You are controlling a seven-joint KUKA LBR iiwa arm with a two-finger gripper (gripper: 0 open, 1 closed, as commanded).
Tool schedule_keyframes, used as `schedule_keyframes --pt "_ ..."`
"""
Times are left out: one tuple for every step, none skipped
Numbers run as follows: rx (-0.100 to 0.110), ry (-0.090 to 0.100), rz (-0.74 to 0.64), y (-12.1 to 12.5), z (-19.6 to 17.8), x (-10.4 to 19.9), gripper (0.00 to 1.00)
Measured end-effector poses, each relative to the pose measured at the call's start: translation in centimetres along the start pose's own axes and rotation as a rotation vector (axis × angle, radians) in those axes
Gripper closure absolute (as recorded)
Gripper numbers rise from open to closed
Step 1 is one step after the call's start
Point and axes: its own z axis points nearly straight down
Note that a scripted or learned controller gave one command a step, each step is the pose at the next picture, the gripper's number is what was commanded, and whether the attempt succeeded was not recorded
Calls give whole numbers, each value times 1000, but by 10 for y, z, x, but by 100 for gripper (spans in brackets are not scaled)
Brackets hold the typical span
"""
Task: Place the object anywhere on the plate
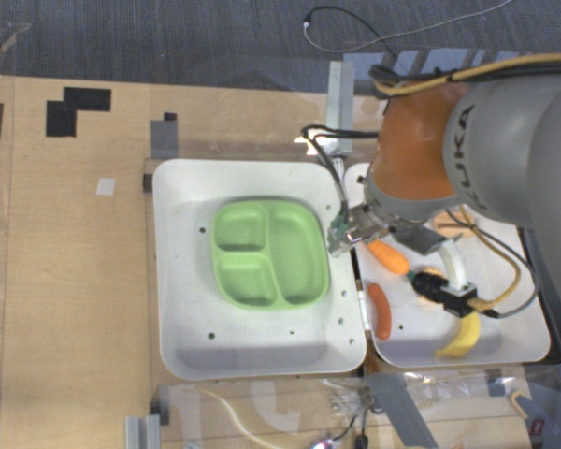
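— Green divided plate is seen alone in the left bin, its three compartments unfilled. Which step is judged to be in hand?

— The pick, or the carry just after it; which of the two cannot be told. The gripper is seen over the seam between the two bins, just beside the plate's right rim, under the grey arm. Whether it is open or closed cannot be told, and no object is made out in its hold.

— Where is the object to be found, then?

— Most likely in the right bin. An orange carrot is laid close to the gripper, a red sausage is laid along that bin's left wall, and a yellow banana is laid toward its lower wall. All three are set apart from the plate.

— What is called for next?

— If something is gripped, a short shift left over the plate and a release are needed; any compartment is allowed. If nothing is gripped, the carrot, being nearest, is judged the easiest to be taken, and a descent across its narrow body is required before any carry.
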Motion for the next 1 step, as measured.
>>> schedule_keyframes --pt "0 0 0 0 0 0 0"
